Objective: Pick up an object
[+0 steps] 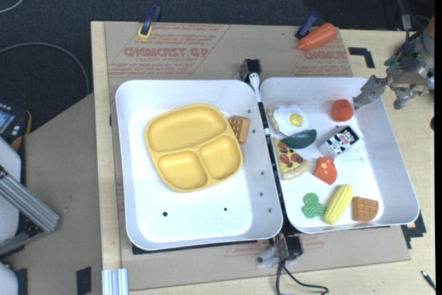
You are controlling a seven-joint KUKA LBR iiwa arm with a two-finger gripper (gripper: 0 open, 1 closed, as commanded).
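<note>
**Q:** Camera view: where does the gripper [383, 95] stand, and in what state?

**A:** Over the far right corner of the right bin [391, 161]. Its two fingers are spread apart with nothing between them.

**Q:** Which object is the likeliest pick, and where does it lie?

**A:** Probably the red ball [341, 109], in the far part of the right bin. It sits just beside the nearer finger, apart from the egg [290, 119] and just clear of the black-and-white carton [343, 139].

**Q:** Which way does it point?

**A:** It looks round, so it has no long axis or heading to tell. By contrast, the corn cob [338, 204] at the near edge has a long axis running from the near edge toward the far edge, tilted slightly right.

**Q:** How should the step be done well?

**A:** Centre the spread fingers over the ball before descending, so one finger lands on each side of it. Keep clear of the carton, and close across the ball's widest part, because a round body may roll out of an off-centre pinch.
</note>
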